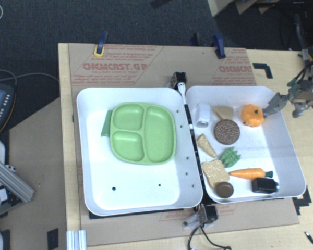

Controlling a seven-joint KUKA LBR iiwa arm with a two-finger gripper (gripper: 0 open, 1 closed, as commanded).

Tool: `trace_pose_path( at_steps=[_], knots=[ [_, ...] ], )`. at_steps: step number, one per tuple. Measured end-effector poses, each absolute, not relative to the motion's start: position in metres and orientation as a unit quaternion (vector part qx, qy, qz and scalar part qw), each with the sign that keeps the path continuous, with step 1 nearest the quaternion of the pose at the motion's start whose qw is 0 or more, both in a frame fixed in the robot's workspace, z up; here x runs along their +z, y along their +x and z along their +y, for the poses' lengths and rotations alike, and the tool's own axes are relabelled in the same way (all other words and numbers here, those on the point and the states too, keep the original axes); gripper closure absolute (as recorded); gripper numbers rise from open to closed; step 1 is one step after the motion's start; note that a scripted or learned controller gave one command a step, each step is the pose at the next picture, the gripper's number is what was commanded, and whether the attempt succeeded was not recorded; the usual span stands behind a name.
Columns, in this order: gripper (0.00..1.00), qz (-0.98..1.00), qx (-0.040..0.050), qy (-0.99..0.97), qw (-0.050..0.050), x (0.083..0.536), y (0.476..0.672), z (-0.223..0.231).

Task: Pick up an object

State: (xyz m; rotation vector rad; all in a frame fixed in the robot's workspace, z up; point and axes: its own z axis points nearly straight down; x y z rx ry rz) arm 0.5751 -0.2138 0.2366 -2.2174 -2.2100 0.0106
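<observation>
From above, the bench [146, 61] carries two shallow white bins side by side. The left bin [94, 139] holds a light green divided plate [143, 133] with three compartments, lying flat near the middle.

The right bin [287, 155] holds a scatter of toy food. An orange fruit [252, 115] sits near the far right corner. To its left lie a pale wedge [224, 112], a white cylinder [203, 114] and a round brown speckled patty [227, 132]. Nearer the camera are a tan bread-like piece [206, 145], a green leafy piece [229, 157], a slice of toast [215, 173], a carrot [246, 173], a small brown round piece [224, 190] and a black block [264, 185].

The gripper [277, 103] reaches in from the right over the bin's far right rim, just beside the orange fruit. Nothing is visible between its fingers; how far apart they stand cannot be told.
</observation>
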Motion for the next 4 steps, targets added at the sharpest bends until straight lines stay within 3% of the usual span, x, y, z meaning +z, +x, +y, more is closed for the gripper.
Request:
trace_pose_path(
  at_steps=[1, 4],
  knots=[
    [0.0, -0.707, -0.0001, -0.707, 0.0, 0.244, 0.578, -0.213],
    [0.0, -0.707, 0.0014, -0.707, 0.003, 0.09, 0.58, -0.195]
  ],
)
